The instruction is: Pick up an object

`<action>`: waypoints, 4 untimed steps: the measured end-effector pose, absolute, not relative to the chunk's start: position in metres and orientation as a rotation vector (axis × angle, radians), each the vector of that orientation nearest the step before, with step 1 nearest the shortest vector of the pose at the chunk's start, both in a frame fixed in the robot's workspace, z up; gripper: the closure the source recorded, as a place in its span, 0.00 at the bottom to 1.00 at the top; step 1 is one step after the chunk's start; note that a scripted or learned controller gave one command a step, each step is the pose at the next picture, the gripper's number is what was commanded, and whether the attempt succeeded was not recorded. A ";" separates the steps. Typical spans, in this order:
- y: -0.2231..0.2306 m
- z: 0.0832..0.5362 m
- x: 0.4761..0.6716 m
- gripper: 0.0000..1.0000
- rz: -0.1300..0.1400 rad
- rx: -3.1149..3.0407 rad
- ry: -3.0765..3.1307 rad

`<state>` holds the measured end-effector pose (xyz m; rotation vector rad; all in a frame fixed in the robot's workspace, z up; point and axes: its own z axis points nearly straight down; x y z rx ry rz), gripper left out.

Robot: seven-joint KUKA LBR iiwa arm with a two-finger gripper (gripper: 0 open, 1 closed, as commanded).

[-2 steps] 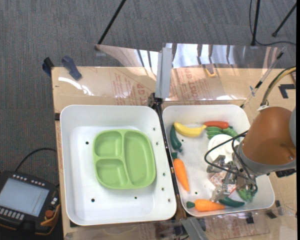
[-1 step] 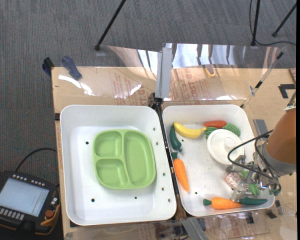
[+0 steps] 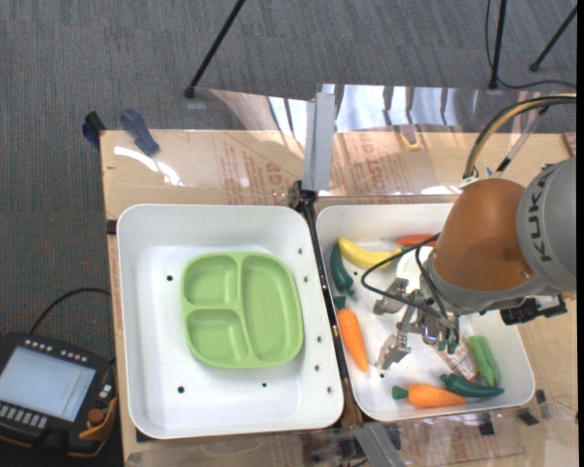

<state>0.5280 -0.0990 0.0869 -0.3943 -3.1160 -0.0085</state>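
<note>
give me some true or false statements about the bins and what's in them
1. The green plate lies in the left bin. True.
2. A banana lies in the left bin. False: it lies in the right bin, near its far edge.
3. Two carrots lie in the right bin, one by the left wall, one near the front. True.
4. The gripper is above the green plate. False: it is over the right bin.
5. The plate holds a carrot. False: its compartments hold nothing.

tool [image 3: 401, 331] over right bin [image 3: 370, 214] | 2 carrots (orange) [image 3: 352, 339]
</note>
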 end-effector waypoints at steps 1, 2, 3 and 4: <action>-0.150 0.089 0.478 0.00 0.000 -0.363 -3.128; -0.134 0.087 0.553 0.00 -0.003 -0.437 -3.112; -0.103 0.088 0.637 0.00 -0.003 -0.557 -3.094; -0.154 0.086 0.556 0.00 -0.002 -0.599 -3.079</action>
